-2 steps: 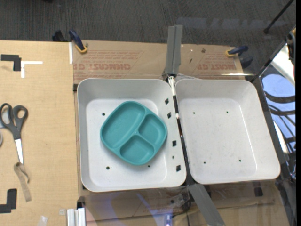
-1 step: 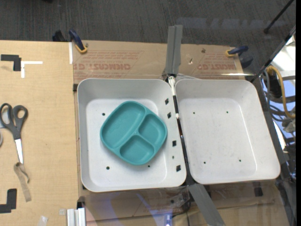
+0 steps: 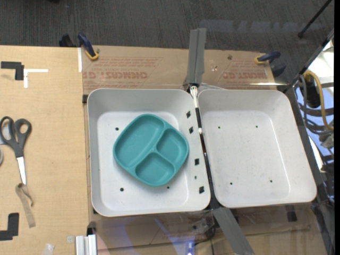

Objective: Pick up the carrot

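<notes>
Where the carrot lies cannot be told from this view, so the pick reads as not yet begun, with locating, reaching, gripping and lifting all left to do. A teal divided plate (image 3: 151, 150) sits near the middle of the left bin (image 3: 93, 142), and the right bin (image 3: 249, 153) lies just beside it (their rims meet along the centre). A pair of scissors (image 3: 16, 137) rests on the worktop (image 3: 50, 195), well apart from both bins.

teal divided plate (image 3: 151, 149) filling left bin (image 3: 101, 102), right bin (image 3: 297, 142) open
</notes>
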Action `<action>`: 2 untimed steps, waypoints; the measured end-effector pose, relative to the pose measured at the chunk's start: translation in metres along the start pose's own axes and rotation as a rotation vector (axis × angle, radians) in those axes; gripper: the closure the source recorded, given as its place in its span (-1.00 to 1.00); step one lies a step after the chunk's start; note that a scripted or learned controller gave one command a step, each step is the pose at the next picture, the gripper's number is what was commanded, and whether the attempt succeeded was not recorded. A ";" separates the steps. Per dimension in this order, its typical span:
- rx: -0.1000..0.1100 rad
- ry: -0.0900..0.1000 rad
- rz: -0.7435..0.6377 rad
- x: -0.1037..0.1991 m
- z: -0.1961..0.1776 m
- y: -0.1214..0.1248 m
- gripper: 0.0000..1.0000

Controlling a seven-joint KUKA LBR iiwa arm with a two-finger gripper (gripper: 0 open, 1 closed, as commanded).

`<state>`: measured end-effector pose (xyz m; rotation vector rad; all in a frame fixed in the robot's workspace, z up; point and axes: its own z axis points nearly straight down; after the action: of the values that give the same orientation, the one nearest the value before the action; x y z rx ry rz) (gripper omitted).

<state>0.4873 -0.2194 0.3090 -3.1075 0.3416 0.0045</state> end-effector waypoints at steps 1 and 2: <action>0.009 -0.003 0.004 0.001 -0.008 -0.002 1.00; -0.005 0.005 -0.018 0.007 -0.083 -0.001 1.00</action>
<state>0.4940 -0.2213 0.3919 -3.1160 0.3144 -0.0033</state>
